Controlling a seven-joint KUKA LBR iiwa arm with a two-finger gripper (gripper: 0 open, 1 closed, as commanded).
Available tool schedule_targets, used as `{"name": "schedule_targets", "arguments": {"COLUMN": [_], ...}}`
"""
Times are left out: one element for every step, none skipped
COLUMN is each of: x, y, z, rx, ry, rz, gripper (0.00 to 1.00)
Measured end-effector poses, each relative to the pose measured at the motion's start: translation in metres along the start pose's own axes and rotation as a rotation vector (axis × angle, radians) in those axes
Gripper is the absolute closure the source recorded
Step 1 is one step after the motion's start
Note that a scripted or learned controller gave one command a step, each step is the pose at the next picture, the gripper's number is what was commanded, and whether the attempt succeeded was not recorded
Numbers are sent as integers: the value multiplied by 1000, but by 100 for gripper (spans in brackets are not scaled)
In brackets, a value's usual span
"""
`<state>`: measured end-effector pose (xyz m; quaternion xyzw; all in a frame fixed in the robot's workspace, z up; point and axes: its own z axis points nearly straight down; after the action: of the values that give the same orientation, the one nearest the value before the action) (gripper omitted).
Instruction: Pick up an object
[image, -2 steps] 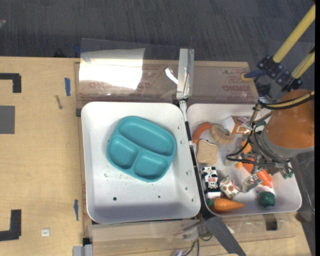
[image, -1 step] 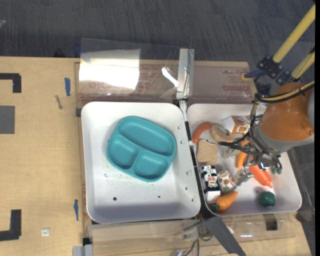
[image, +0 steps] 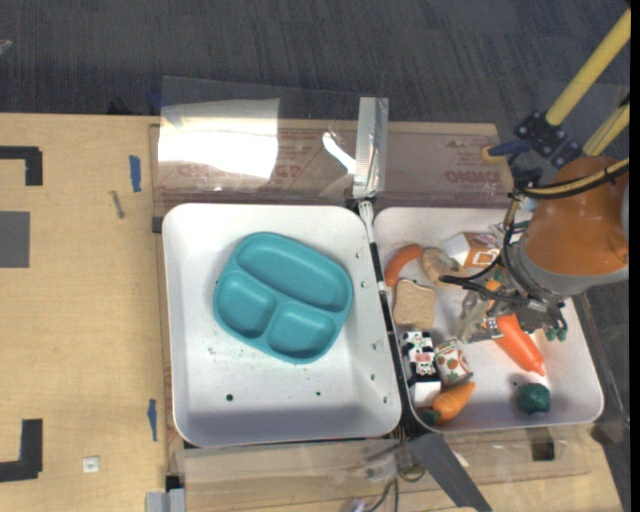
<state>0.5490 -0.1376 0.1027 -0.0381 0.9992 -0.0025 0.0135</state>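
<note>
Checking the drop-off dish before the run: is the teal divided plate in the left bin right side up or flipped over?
Right side up: the teal divided plate lies flat in the left white bin with its three compartments facing upward.

bench (image: 70, 330): light tan, with black corner marks and small blue tape bits
left bin (image: 200, 390): white, with a few dark specks
divided plate (image: 284, 295): solid teal
right bin (image: 575, 385): white
carrot toy (image: 520, 345): bright orange with a white end
second carrot (image: 452, 401): orange
sausage-shaped toy (image: 400, 262): orange-red
bread slice (image: 415, 301): tan-brown
small block (image: 421, 356): black and white pattern
carton (image: 452, 362): white with red and green print
round toy (image: 534, 398): dark green
arm (image: 575, 225): orange band, grey below
</note>
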Motion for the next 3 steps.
{"name": "schedule_targets", "arguments": {"x": [21,61,60], "y": [78,45,45], "z": [-109,-27,-28], "rx": [-5,-11,-10], "ry": [11,25,22], "rz": [92,-282,-283], "gripper": [100,100,0]}}
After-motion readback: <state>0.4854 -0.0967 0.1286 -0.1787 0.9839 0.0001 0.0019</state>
